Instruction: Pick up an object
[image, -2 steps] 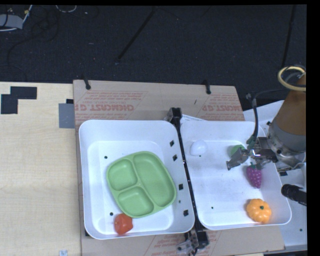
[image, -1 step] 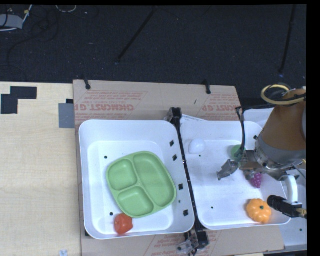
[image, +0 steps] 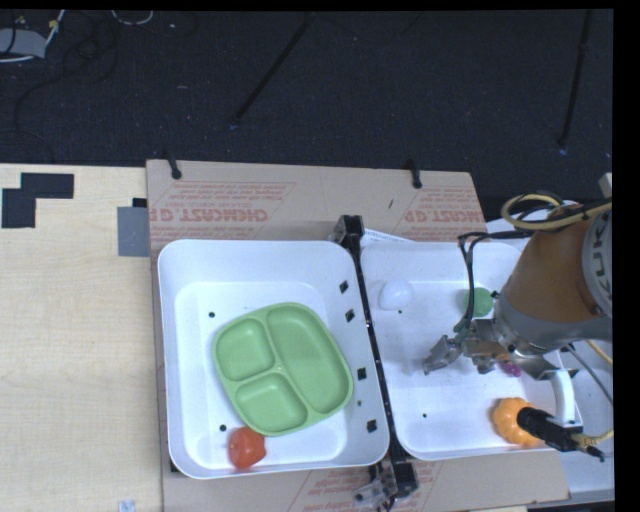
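Observation:
My gripper (image: 438, 357) hangs over the middle of the right bin (image: 430, 440), pointing left, open with nothing between its fingers. A small green object (image: 481, 300) lies just behind it, partly hidden by the wrist. At the bin's front right sits an orange object (image: 510, 420). Further back on the left is a white rounded object (image: 397, 295). A bit of pink (image: 513, 370) peeks out under the wrist.
The left bin (image: 185, 300) holds a green divided plate (image: 283, 368) and a red object (image: 246, 447) at its front edge. A black divider (image: 366, 350) runs between the bins. Cardboard lies under both bins.

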